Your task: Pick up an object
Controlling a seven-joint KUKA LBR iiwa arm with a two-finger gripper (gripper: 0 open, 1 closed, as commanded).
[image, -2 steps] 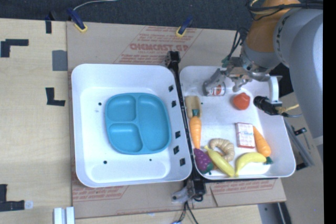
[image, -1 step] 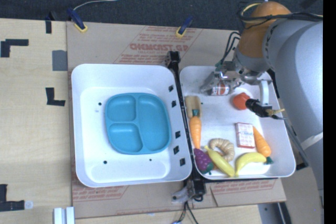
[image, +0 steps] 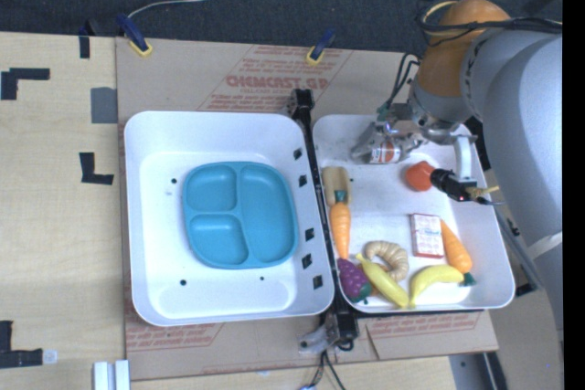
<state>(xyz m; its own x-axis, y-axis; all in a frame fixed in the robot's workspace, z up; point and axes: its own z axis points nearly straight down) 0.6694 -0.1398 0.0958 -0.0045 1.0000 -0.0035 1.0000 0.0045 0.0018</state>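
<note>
My gripper (image: 388, 142) hangs low over the back of the right bin (image: 489, 288), below the grey arm and its orange band. A small red and white thing (image: 388, 154) lies right under it, and I cannot tell whether it is held. In the same bin lie a red tomato (image: 419, 175), a red box (image: 426, 235), an orange carrot (image: 340, 229), a second carrot (image: 455, 249), two yellow bananas (image: 437, 277), a purple grape bunch (image: 352, 277), a tan pretzel (image: 388, 255) and a wooden brush (image: 335, 182).
The left bin (image: 146, 151) holds a blue compartment plate (image: 239, 213). A black divider (image: 311, 187) runs between the two bins. Cardboard lies under both, and the arm's bulk covers the right bin's right side.
</note>
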